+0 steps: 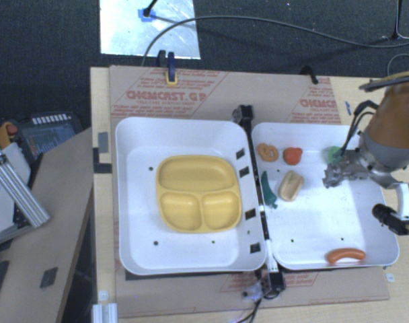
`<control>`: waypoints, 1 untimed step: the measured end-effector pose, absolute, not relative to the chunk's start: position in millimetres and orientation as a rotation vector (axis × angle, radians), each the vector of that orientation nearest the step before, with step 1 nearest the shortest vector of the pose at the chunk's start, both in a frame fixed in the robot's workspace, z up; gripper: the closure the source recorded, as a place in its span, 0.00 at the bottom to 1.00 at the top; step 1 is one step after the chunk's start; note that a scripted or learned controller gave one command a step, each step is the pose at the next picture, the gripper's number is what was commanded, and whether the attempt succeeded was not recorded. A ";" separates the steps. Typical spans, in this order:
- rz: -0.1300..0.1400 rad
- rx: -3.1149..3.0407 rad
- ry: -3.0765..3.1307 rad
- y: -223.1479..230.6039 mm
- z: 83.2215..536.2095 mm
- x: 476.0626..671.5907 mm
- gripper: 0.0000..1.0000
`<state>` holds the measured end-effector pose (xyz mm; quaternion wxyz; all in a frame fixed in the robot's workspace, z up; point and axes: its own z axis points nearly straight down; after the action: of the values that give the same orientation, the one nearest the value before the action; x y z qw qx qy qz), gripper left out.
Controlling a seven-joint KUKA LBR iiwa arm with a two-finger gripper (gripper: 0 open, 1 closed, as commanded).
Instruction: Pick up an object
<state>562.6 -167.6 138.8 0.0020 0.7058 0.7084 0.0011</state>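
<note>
On the bench, two shallow white bins sit side by side on a brown board: the left bin holds a yellow divided tray lying flat near its middle, with one long compartment toward twelve o'clock and two smaller ones toward six. The right bin holds the small things. Taking that bin's centre as the clock's hub, a tan ring-shaped piece lies at about eleven o'clock, with a red-orange round piece just beside it toward three. A pale bread-roll shape lies tilted at about ten o'clock, near the bin's left wall, and a dark teal strip lies just beside it toward nine, against that wall. An orange sausage shape lies flat at about five o'clock, close to the near rim and well apart from the rest. A green piece shows at about one o'clock, partly hidden by the arm. The arm comes in from three o'clock, and its gripper hangs low over the right bin at about two o'clock, just beside the green piece and near the roll. How its claw stands, wide or narrow, cannot be told from this angle, and nothing can be seen clasped in it.
</note>
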 end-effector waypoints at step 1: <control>0.005 2.213 2.222 -165.2 199.3 556.8 1.00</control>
<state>556.8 -165.2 199.3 0.0027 0.7056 0.7087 0.0015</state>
